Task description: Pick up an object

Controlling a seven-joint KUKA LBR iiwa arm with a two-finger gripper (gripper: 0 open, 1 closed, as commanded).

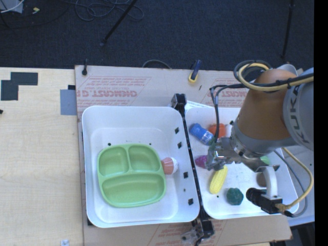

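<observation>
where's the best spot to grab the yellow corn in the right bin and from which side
Probably across the middle of the yellow corn, coming straight down from above. It lies flat on the floor of the right bin, long and narrow, tilted a little off vertical in the view, so fingers closing across its short width should fit. The gripper is just above its upper end, and the green ball sits close at its lower right.

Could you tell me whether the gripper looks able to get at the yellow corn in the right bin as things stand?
Probably yes: the yellow corn lies uncovered just below the gripper, apart from the green ball.
</observation>
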